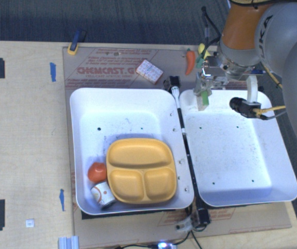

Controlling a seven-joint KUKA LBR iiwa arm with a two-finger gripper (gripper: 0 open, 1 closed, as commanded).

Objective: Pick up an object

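Red block lettering runs across the brown cardboard sheet (112,66) that lies on the bench behind the left bin; it looks like "CHEMCAST", though the last letters pass under a small patterned card (149,71) and the finer red lines above and below it are too small to read. On the grey arm (283,35), at the upper right, part of dark lettering shows beside the orange band, cut off and turned so that it cannot be made out.

Yellow tray (140,170); red-orange ball (96,171); white bins (138,108); grey arm (288,35), orange band (244,19).
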